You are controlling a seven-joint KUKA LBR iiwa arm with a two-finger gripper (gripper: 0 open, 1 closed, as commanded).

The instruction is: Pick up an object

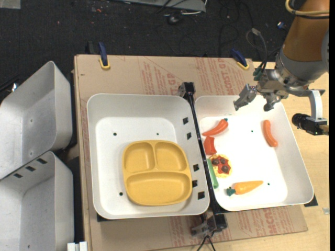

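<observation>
Two fingers of my claw [258, 100] hang spread and empty over the right bin [296, 166]; carrot [246, 187] lies near its front; board [157, 73] lettering reads reversed, illegible

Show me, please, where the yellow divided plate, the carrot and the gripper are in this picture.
yellow divided plate [156, 172]: camera view, on the ridge between its compartments.
carrot [247, 186]: camera view, on the middle of its orange body.
gripper [258, 99]: camera view, midway between its fingertips, which stand apart.

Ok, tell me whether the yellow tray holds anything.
Empty: all three compartments of the yellow tray show bare plastic. It lies flat in the left bin.
</observation>
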